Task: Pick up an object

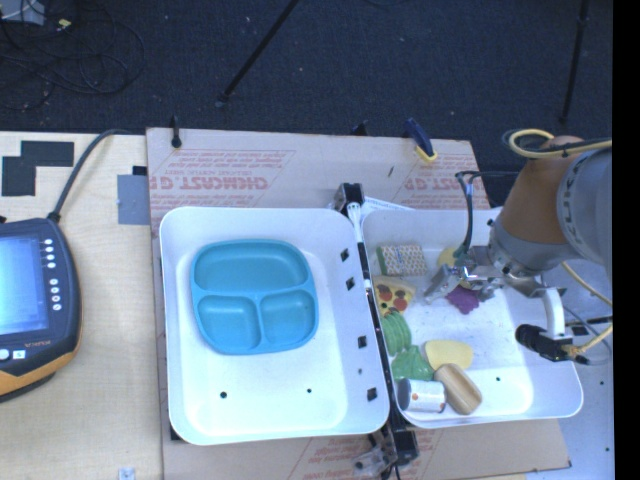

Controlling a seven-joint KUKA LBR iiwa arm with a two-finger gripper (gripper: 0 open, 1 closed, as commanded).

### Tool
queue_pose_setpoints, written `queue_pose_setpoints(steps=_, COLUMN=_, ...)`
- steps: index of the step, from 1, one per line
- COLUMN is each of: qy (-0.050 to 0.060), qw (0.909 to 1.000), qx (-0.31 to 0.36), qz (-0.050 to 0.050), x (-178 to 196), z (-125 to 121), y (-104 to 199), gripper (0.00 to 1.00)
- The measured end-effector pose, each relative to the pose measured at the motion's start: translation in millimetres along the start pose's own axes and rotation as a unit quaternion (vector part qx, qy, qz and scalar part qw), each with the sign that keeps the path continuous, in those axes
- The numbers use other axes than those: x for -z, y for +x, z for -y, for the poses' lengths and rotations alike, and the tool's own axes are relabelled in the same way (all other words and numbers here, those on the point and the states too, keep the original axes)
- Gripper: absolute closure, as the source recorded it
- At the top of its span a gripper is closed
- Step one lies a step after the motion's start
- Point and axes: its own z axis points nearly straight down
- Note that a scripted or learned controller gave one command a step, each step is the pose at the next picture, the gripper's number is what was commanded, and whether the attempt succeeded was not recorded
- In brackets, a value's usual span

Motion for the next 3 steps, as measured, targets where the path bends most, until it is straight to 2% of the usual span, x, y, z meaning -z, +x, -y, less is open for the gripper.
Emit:
queue_pose_setpoints(steps=1, qy=-0.003, qw=1.0, qx=0.0, qz=0.001, x=13.9, z=-1.7, y=-1.2, gripper=1.0)
queue_pose_setpoints(steps=2, qy=-0.002, qw=1.0, qx=-0.001, qz=0.001, x=13.3, z=-1.5, y=-1.2, gripper=0.0)
queue_pose_setpoints(steps=3, qy=-0.003, qw=1.0, qx=0.001, qz=0.001, x=42.2, z=-50.8, y=-26.4, gripper=0.0)
